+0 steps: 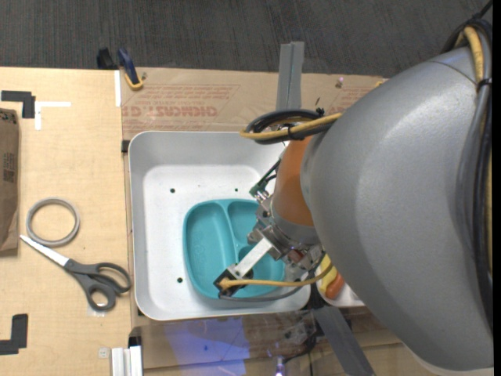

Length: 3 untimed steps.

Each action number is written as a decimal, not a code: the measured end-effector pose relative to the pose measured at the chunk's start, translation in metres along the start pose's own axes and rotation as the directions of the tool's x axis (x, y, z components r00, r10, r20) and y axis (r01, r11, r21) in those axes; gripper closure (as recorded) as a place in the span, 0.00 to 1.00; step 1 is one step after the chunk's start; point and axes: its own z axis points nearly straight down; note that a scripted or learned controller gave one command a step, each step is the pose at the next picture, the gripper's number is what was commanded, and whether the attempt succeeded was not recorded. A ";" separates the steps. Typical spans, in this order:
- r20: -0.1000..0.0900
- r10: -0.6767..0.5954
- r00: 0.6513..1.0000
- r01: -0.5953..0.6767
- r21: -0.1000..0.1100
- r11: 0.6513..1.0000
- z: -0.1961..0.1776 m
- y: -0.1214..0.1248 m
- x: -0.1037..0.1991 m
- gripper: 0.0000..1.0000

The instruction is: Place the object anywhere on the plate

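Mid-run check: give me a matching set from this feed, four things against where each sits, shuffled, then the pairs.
Things:
1. teal plate
2. scissors
3. tape roll
4. blue clamp

Places:
A. at the bench's far edge, beyond the bin's left corner
B. inside the white bin
C. left of the bin, by its near corner
D. left of the bin, just beyond the scissors

Pairs: 1-B, 2-C, 3-D, 4-A
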 end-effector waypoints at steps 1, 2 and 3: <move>0.007 -0.002 1.000 0.002 0.002 1.000 -0.007 0.001 -0.002 1.00; -0.002 -0.016 1.000 0.016 -0.002 1.000 -0.068 0.097 0.051 1.00; -0.001 -0.014 1.000 0.014 0.000 1.000 -0.074 0.090 -0.034 1.00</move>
